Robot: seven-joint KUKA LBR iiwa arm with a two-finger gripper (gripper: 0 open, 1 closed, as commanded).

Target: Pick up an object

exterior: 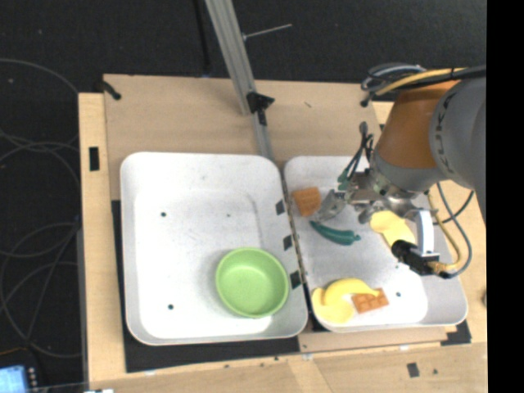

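Overhead, tool point(332, 207) near curved teal piece point(336, 234); round green bowl point(251, 281)

We see the arm point(458, 129) as a thick rounded grey body with a broad orange band point(409, 133) above the wrist. Black cables point(454, 228) loop around the wrist — one runs to a small yellow-tipped connector point(434, 262). A white bracket point(424, 229) sits at the side, and the gripper point(332, 207) is a dull metal grey.
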